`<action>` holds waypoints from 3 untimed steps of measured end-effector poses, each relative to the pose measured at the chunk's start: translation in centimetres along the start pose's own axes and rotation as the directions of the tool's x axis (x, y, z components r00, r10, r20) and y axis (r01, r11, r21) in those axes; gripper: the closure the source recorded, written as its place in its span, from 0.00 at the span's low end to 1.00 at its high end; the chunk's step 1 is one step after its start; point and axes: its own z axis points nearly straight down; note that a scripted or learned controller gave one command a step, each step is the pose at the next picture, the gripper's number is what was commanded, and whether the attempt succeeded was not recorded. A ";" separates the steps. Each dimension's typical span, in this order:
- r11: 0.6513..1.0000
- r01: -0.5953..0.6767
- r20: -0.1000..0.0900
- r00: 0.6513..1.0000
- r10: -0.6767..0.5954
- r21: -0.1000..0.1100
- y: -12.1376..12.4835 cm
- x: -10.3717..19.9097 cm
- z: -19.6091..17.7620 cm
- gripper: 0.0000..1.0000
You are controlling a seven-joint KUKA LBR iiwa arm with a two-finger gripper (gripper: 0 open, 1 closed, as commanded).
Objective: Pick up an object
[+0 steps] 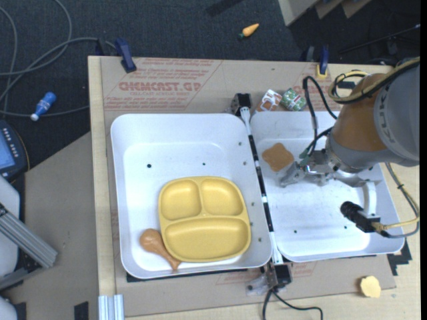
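We see a brown toast-like piece (277, 157) lying flat in the upper left corner of the right bin (320, 239), close to the divide between bins. The jaws (292, 177) sit just below and right of it, near but apart, tips against the bin floor; whether they are spread or closed we cannot tell. In the left bin (133, 145) rests a yellow sectioned plate (203, 219), a drumstick toy (157, 244) touching its lower left edge (both bins stand on the table (167, 82)).

Yellow tray (203, 219), white bins (180, 142)
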 end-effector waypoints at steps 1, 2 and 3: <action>1.000 0.007 0.000 1.000 -0.007 -0.009 6.2 1.2 -0.6 0.00; 1.000 0.006 0.000 1.000 -0.006 -0.010 10.5 1.4 -0.7 0.00; 1.000 0.004 0.000 1.000 -0.004 -0.006 10.6 1.6 -0.6 0.00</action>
